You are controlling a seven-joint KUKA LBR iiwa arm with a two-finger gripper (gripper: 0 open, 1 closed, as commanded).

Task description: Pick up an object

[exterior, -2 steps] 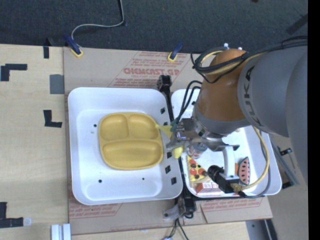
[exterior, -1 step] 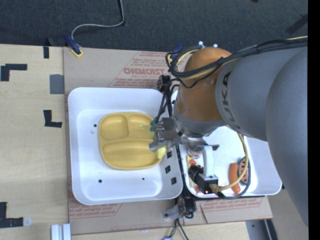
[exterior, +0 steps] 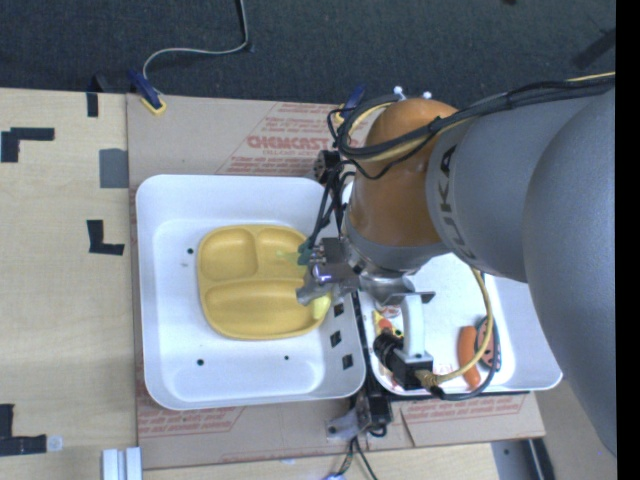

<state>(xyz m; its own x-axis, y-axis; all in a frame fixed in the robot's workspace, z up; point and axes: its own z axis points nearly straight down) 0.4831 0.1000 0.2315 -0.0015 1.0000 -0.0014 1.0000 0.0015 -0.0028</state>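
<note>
A yellow divided plate [exterior: 255,280] is lying flat in the left bin [exterior: 170,218], slightly toward that bin's right side, with its three compartments facing up. The gripper [exterior: 318,280] is being held low over the plate's right edge, just beside the wall shared by the two bins. Whether anything is being gripped cannot be told from this angle, since the wrist and cables are covering the tip.

The plate is being judged as light, stiff moulded plastic, smooth and likely slippery, and not fragile. Because it is lying flat with a broad base, a grasp from straight above across its width is being ruled out as too wide. The raised rim on the right side, or one of the ridges between compartments, is being judged the best place to pinch. A rim hold is likely to let the plate tilt and swing, so a slip is being counted as a real risk.

In the right bin [exterior: 535,368], a small orange carrot-like item [exterior: 468,346] is lying near the arm.
</note>
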